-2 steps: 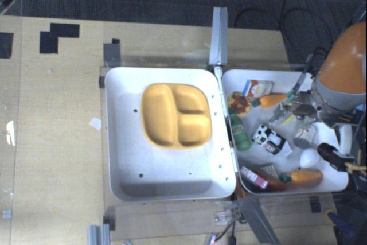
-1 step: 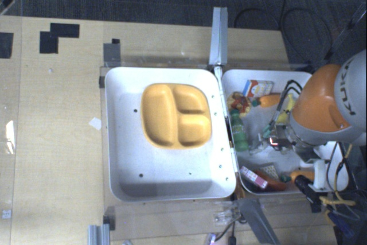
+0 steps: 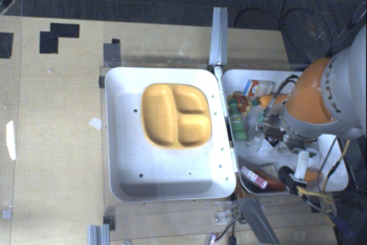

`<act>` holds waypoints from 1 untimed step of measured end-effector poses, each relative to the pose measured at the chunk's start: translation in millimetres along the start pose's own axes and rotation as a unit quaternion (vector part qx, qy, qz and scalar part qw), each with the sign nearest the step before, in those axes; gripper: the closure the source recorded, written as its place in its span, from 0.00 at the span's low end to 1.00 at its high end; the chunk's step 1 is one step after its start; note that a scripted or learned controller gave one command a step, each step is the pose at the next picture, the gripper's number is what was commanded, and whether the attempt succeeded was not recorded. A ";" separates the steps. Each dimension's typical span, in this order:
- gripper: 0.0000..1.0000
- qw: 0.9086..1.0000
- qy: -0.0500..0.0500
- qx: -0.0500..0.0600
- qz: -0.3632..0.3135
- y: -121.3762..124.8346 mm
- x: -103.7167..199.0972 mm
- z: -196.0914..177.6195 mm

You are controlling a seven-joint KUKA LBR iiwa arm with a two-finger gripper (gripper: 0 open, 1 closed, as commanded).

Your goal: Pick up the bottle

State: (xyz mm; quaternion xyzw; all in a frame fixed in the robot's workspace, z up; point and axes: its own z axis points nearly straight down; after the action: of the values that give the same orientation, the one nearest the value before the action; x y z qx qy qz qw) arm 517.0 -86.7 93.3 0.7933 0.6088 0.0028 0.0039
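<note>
2 bins [image 3: 114, 123] facing you, arm [image 3: 321, 94] reaching into the right one, gripper [image 3: 269, 132] hanging beside the green bottle [image 3: 237, 120], grip state unreadable.

I see the left bin [image 3: 123, 140] as smooth white plastic with a soft sheen. The yellow compartment tray [image 3: 175, 115] in it looks like matt moulded plastic. I read the bench top [image 3: 57, 123] as pale wood with a flat finish. The divider post [image 3: 218, 37] between the bins appears as brushed metal. The green bottle [image 3: 237, 122] shows glossy plastic. The arm's orange band [image 3: 312, 94] looks smooth and semi-gloss.
</note>
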 end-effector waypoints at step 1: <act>0.00 0.997 0.000 0.002 0.083 116.5 43.3 -92.1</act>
State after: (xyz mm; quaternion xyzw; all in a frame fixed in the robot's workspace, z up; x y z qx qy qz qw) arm 639.9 -74.7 186.5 0.8409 0.5413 0.0021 0.0016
